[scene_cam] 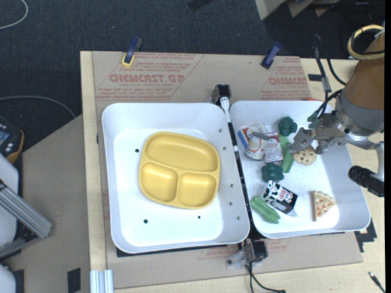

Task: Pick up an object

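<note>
Gripper (303, 140): you see it low over the right bin's far-centre part, arm coming in from the right edge. Can't tell if it's spread or pinched; nothing visibly held.
Cookie (304, 157): round, tan w/ dark spots, lies just under/beside the gripper tip; no long axis.
Green stick (288, 160): touching the cookie's left side, long axis runs near-to-far, slightly tilted.
Pizza slice (322, 204): near-right corner of right bin (351, 163), its point toward the near edge.
Cow-print box (280, 196): near edge area, long axis diagonal.
Green pod (264, 209): just left of the box, near-left corner, long axis diagonal.
Can (259, 142): far-left part, on its side, long axis left-right.
Left bin (116, 163): you've got a yellow divided plate (179, 169) at centre.
</note>
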Motion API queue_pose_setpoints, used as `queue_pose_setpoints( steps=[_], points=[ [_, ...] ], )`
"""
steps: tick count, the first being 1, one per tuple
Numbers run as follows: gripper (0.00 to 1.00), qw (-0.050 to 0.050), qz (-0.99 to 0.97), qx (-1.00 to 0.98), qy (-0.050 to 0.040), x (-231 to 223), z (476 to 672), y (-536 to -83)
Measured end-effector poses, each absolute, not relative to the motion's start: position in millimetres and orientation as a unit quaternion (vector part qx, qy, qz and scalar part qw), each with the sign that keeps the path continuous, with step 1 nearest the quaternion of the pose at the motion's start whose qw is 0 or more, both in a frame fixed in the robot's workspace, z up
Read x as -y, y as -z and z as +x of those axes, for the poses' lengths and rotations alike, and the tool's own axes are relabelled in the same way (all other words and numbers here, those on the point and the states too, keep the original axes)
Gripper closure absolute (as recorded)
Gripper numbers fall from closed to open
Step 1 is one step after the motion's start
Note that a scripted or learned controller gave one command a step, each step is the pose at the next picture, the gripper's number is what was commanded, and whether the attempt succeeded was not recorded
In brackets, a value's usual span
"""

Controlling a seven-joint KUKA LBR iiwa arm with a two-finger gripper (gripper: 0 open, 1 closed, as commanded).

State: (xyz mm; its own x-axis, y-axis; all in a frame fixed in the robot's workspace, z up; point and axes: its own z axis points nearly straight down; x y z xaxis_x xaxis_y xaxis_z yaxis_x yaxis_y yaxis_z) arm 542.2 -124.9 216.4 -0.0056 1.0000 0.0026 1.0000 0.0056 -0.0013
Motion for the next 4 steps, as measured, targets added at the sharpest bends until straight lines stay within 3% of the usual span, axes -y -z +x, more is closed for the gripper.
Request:
queue_pose_setpoints(
  steps=[2,3,4],
  points=[
    [1.0,-0.001,-0.705,0.709,0.0013,22,578.1,-219],
    [1.0,-0.001,-0.706,0.708,0.0015,-1,588.2,-235],
    [1.0,0.001,-0.708,0.706,-0.0013,12,582.6,-223]
  ],
)
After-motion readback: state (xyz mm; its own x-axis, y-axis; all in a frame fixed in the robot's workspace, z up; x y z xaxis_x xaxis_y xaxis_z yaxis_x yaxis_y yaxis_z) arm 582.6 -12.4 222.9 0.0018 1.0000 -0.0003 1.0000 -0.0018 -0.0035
